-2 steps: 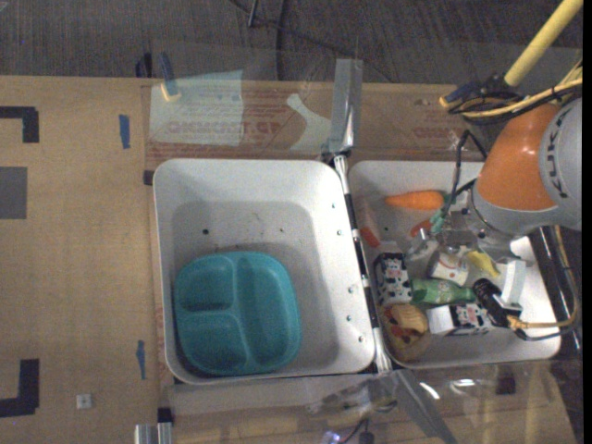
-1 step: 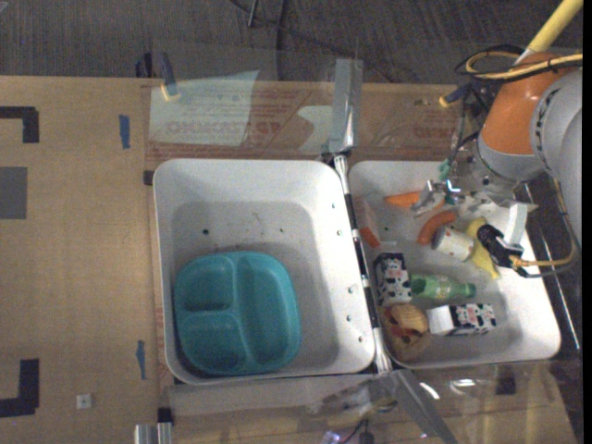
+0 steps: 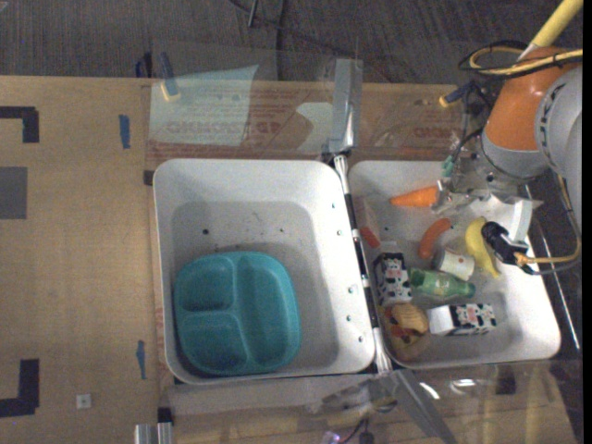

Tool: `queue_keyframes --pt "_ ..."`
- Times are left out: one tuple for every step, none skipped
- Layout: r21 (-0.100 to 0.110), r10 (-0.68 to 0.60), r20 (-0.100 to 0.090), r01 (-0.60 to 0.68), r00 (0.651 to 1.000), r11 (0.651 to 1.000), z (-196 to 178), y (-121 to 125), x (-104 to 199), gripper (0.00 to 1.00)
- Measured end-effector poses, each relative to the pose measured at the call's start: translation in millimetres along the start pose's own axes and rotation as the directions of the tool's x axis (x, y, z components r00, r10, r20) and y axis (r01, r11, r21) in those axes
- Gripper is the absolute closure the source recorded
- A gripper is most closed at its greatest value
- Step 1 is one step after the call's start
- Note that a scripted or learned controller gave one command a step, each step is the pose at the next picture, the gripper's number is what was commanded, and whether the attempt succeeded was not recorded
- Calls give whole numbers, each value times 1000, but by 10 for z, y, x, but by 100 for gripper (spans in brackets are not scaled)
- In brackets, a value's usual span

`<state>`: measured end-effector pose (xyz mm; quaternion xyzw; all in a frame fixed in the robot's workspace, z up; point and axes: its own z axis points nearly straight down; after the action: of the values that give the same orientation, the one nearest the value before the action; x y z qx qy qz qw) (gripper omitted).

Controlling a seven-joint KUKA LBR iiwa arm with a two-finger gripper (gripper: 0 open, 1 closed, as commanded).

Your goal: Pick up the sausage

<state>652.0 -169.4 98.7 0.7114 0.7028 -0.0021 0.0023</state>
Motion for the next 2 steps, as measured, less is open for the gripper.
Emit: queue_keyframes --pt "-1 0 1 0 1000 1000 -2 2 1 0" --pt "-2 -2 2 2 1000 1000 -109 9 3 100"
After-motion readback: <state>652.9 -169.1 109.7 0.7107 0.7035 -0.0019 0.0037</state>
